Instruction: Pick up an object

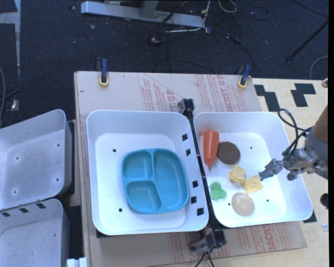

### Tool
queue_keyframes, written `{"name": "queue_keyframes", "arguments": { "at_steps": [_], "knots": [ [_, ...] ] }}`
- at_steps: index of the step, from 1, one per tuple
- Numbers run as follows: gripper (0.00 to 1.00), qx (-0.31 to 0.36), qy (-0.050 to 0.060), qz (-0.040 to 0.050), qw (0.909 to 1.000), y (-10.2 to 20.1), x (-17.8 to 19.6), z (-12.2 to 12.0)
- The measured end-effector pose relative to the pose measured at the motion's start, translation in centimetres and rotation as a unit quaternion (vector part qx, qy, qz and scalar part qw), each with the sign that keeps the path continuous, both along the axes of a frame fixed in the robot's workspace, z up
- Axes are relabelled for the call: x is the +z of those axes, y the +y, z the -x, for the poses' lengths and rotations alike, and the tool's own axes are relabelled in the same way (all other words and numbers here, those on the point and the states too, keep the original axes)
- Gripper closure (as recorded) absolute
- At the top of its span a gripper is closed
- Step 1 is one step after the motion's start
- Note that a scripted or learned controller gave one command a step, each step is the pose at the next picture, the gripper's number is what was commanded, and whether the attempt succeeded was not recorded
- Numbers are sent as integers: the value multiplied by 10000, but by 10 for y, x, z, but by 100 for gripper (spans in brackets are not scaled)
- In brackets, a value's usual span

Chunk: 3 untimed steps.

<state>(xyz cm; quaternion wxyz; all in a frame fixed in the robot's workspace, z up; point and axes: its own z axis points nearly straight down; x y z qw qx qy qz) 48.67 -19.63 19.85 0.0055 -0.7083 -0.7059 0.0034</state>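
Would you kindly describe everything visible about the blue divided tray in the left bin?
The blue divided tray is a light blue, rounded-rectangle dish that looks like smooth plastic. Raised ridges split it into three compartments: one long one on the right side and two smaller ones on the left. It lies flat and right side up on the floor of the left white bin, roughly central and turned slightly askew. It touches the bin floor alone.

We see a dark speckled carpet floor (42,57) strewn with thin black cables (229,36). A grey metal bar (141,14) lies along the top. A pale brown board with red print (156,91) is held by two yellow-and-blue clamps (104,73).
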Motion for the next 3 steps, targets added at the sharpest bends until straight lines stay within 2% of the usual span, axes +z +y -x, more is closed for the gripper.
{"name": "queue_keyframes", "arguments": {
  "at_steps": [1, 2, 3],
  "knots": [
    [0, 19, -59, 16, 10000, 0, 6, -3],
    [0, 16, -42, 6, 10000, 6, -42, -10],
    [0, 10, -35, 2, 10000, 10, -105, -7]
  ]
}}
